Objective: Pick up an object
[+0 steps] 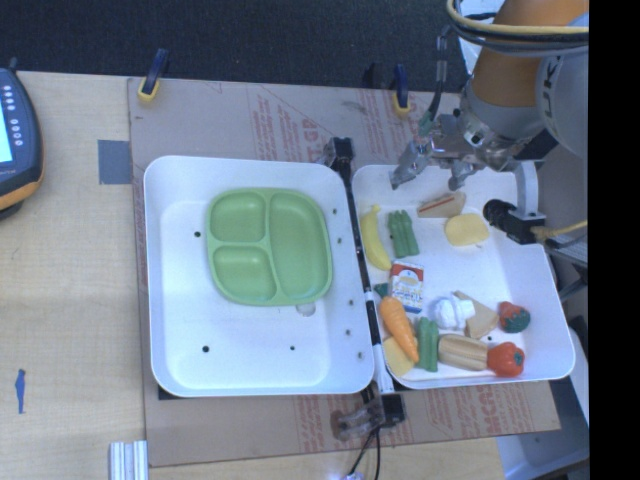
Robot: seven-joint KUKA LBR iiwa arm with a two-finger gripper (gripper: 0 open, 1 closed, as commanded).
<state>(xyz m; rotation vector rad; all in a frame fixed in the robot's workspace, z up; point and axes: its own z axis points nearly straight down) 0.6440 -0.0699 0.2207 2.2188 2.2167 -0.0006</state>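
1. jaws (432,171) of the grey arm (525,58) hang at the upper right of the frame, over the top edge of the right bin (560,313); the two metal fingers (405,168) stand spread apart with nothing between them.
2. wedge-shaped sandwich piece (441,204) lies just below the jaws, apart from them, in the upper part of the right bin.
3. pale yellow round piece (466,230) sits just below and right of the sandwich piece.
4. banana (374,240) lies along the left wall of the right bin, with a green bundle (402,233) just beside it on its right.
5. small carton (407,286) with red and white print sits below the green bundle, near the middle of the bin.
6. carrot (399,328) lies at a slant in the lower left of the right bin, a green pod (427,343) beside it.
7. white garlic-like piece (449,312) sits right of the carrot; a bread-coloured roll (462,352) lies below it.
8. two red pieces with green tops sit at the lower right: one (514,317) higher, one (506,359) lower.
9. left bin (180,358) fills the middle of the frame and holds a green divided plate (270,246) in its upper half.
10. both bins rest on brown cardboard (250,118) on the wooden tabletop (60,298); a handheld pendant (15,133) lies at the left edge.
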